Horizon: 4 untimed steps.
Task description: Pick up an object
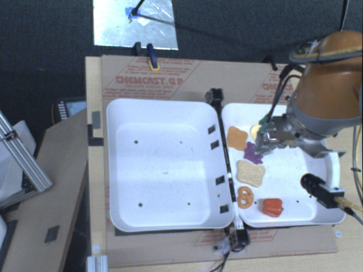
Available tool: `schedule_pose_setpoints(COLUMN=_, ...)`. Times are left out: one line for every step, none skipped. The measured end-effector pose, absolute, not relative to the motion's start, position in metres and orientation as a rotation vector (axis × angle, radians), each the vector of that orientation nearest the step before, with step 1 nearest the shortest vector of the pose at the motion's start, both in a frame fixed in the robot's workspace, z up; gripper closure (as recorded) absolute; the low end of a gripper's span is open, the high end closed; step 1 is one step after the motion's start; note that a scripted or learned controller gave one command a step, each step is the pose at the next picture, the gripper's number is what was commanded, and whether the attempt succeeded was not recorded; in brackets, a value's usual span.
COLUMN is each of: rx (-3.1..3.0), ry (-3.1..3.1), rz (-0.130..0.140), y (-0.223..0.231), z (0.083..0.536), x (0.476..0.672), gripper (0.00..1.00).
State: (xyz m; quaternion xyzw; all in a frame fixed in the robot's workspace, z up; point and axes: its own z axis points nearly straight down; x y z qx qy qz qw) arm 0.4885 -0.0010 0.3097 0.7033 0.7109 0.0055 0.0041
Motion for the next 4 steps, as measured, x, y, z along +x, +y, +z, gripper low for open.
schedule_pose_setpoints(rx=2.213, ry=2.201, rz=0.018, y=-0.111, z=0.523, x=0.486, gripper=1.0)
schedule_pose_setpoints(rx=2.216, ry=2.238, rz=-0.008, y=-0.036, z=0.387, x=0.486, gripper=1.0)
schedule_pose_setpoints(rx=2.216, ry=2.237, rz=-0.008, y=0.022, z=0.273, x=0.486, gripper=1.0)
schedule_pose_setpoints(rx=2.23, ry=2.213, rz=-0.005, y=-0.062, z=0.241, x=0.486, gripper=1.0)
